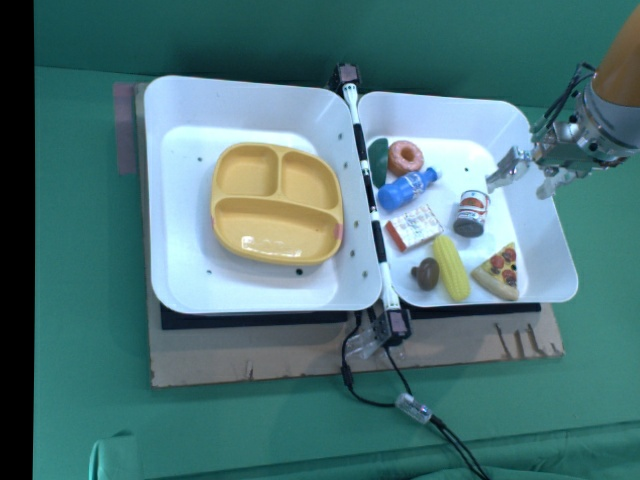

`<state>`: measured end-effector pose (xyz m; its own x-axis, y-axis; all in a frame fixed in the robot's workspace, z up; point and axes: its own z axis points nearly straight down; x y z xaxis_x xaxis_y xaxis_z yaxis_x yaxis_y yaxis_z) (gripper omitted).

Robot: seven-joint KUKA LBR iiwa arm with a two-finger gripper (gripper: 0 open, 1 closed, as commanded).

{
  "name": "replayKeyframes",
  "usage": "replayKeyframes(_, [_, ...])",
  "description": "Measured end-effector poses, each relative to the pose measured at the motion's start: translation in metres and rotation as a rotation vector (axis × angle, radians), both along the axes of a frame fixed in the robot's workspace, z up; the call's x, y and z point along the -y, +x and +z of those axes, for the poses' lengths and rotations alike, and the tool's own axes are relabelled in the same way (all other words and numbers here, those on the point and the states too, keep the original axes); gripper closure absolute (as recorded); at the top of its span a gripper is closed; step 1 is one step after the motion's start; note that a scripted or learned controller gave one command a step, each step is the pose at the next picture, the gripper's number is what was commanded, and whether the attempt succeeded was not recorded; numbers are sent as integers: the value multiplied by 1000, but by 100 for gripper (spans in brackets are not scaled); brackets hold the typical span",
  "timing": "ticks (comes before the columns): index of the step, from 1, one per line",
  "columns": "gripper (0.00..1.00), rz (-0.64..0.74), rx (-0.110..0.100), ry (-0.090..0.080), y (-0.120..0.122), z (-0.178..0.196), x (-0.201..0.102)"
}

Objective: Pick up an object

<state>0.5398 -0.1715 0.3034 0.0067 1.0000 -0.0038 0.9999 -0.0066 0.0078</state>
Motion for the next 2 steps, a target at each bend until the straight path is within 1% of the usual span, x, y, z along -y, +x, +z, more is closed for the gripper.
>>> replayKeyframes(1, [0,-1,5,-3,26,-110,10])
replayKeyframes(2, [100,-7,18,-10,28,-94,13])
